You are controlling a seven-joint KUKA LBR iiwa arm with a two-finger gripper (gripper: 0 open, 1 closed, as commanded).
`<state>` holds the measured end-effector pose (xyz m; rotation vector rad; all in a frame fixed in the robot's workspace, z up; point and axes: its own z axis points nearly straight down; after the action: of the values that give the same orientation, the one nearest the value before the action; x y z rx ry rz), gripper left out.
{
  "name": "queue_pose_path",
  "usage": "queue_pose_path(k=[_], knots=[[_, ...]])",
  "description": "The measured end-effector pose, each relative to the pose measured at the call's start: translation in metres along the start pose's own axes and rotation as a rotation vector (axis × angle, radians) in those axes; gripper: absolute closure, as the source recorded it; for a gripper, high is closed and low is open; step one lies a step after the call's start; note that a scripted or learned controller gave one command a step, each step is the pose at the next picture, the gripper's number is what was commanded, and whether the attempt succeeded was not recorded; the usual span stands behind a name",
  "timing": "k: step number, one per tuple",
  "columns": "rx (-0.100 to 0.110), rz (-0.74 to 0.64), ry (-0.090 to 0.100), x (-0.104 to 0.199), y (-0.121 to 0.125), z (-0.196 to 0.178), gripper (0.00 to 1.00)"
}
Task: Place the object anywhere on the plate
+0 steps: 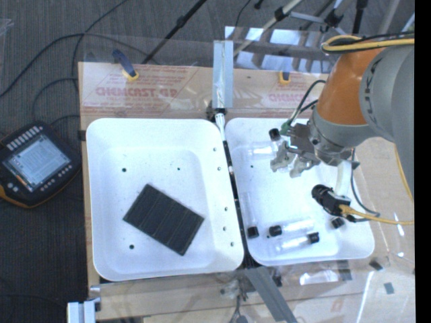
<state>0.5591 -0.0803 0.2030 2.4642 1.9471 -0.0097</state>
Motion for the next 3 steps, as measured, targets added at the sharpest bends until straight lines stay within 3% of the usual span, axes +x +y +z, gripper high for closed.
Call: queue_pose_path(k=[1, 2, 3], knots=[[-0.001, -0.322, 0.004, 0.071, 0.005, -0.014, 1.00], [0.000, 0.088, 0.000, 0.133, 0.060, -0.006, 1.00], [-0.002, 0.016, 0.000, 0.201, 0.064, -0.022, 1.00]])
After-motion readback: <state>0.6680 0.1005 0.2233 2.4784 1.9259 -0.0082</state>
